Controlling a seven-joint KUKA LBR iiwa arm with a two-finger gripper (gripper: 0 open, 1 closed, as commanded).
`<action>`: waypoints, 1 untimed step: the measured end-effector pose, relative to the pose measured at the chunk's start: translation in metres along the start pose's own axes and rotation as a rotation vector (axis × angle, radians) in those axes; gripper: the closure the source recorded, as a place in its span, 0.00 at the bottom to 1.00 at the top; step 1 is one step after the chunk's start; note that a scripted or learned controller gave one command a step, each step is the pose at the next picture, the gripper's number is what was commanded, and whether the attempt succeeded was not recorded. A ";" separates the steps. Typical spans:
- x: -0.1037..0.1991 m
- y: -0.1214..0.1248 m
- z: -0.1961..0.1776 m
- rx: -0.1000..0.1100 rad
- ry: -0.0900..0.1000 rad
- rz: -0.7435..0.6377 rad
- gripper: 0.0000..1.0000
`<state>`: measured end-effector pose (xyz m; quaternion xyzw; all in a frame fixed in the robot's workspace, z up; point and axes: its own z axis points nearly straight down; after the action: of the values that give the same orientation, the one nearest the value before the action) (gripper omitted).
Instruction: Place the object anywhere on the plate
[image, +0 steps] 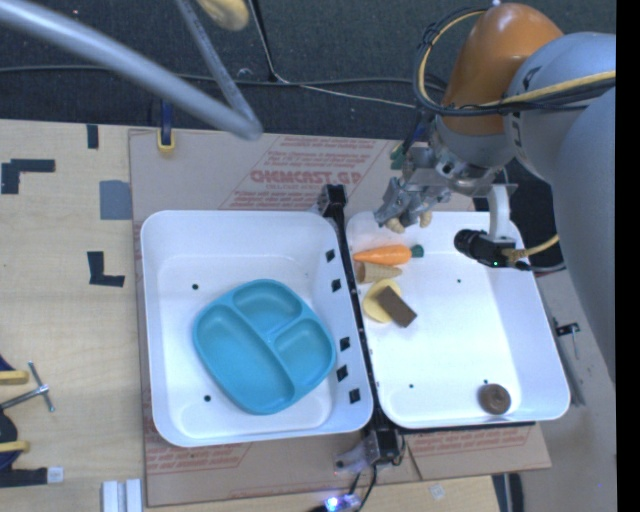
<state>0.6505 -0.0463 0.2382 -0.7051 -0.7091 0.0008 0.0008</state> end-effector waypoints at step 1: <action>0.062 0.008 0.010 0.000 0.000 -0.001 1.00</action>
<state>0.6583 0.0160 0.2283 -0.7048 -0.7094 0.0006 0.0008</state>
